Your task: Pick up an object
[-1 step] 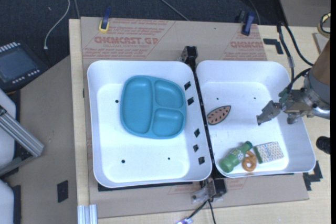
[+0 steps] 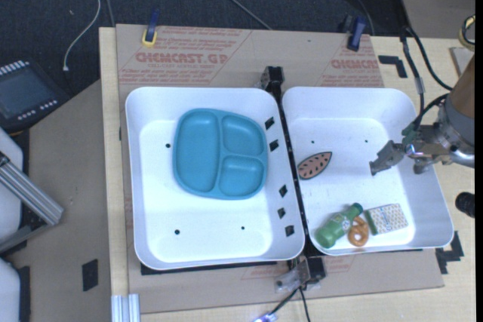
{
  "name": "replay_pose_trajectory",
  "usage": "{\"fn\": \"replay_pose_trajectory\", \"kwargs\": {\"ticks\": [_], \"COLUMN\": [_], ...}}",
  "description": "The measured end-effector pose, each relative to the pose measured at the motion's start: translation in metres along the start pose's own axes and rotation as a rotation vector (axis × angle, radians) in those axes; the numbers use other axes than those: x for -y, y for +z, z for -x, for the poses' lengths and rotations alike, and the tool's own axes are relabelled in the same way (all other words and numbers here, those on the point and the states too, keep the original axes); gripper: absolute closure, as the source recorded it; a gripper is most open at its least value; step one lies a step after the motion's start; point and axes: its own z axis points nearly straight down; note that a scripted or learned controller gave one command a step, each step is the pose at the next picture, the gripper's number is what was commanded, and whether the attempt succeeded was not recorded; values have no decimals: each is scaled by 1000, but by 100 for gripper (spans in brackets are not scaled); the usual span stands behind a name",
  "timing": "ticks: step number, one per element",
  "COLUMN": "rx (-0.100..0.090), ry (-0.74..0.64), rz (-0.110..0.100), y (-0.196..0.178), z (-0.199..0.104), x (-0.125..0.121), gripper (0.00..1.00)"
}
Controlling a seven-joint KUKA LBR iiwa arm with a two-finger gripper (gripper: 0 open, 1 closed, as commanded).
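Note:
In the right bin lie a brown leaf-shaped piece, a green bottle, an orange ring-shaped item and a small checkered packet. The last three are bunched at the bin's front. My gripper hangs over the right side of this bin, to the right of the leaf-shaped piece and above the packet. Its fingers are open, one finger pointing left, and nothing is between them.
A blue divided plate lies in the left bin. A black divider with clips runs between the bins. Cables run over the floor at the back, and a cardboard sheet lies under both bins.

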Motion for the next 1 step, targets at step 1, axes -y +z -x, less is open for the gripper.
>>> {"fn": "replay_pose_trajectory", "kwargs": {"ticks": [1], "rx": [-1], "ry": [1], "rz": [-4], "y": [62], "z": [3], "x": [0], "gripper": [0]}}
